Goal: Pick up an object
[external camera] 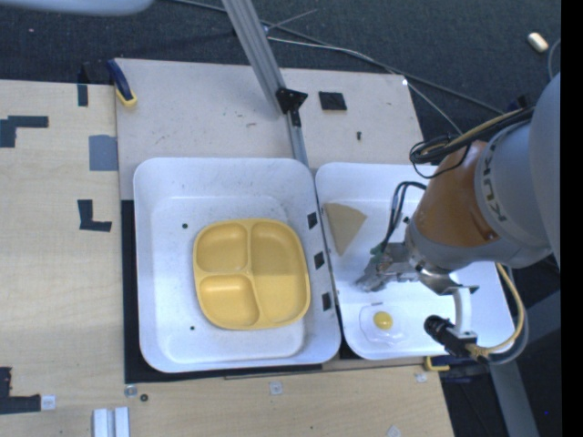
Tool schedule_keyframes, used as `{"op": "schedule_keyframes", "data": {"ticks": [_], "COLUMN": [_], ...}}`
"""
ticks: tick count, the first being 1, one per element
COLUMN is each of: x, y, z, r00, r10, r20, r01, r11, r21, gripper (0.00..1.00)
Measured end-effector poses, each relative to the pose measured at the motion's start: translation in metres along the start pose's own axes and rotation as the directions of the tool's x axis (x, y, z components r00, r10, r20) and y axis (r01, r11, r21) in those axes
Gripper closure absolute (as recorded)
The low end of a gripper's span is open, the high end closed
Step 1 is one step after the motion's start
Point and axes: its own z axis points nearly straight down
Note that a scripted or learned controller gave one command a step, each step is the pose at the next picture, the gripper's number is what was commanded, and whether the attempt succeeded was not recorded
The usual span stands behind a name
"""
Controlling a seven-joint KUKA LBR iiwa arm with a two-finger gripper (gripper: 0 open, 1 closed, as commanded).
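I am lowering the arm (pixel 474 209) into the right bin (pixel 496 312); the tan wedge (pixel 344 224) is lying just up-left of the end effector (pixel 375 276), whose grip I cannot tell, the fried egg toy (pixel 383 321) just below; I should centre before closing.

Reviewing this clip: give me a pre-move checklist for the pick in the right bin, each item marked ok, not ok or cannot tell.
1. Targets present in the right bin: ok. A tan wedge and a fried egg toy lie there.
2. Gripper is over the right bin: ok, between wedge and egg.
3. Gripper lined up on one object: not ok. It sits beside both, centred on neither.
4. Object already held: cannot tell; nothing visible at the gripper.
5. Yellow divided plate out of the way: ok, it lies in the left bin.
6. Clearance from the wall between the bins: ok, apart from it.
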Motion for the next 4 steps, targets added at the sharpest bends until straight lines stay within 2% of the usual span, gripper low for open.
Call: {"op": "schedule_keyframes", "data": {"ticks": [1, 2, 3, 4], "x": [-0.007, -0.017, -0.010, 0.050], "y": [-0.006, -0.003, -0.006, -0.001], "z": [-0.055, -0.104, -0.150, -0.139], "r00": [1.000, 1.000, 1.000, 1.000], "r10": [0.000, 0.000, -0.002, -0.006], "r20": [-0.004, -0.003, -0.004, -0.005], "r01": [0.000, 0.000, 0.002, 0.006], "r11": [1.000, 1.000, 1.000, 1.000], "r21": [0.003, 0.001, 0.001, 0.006], "gripper": [1.00, 1.00, 1.00, 1.00]}}
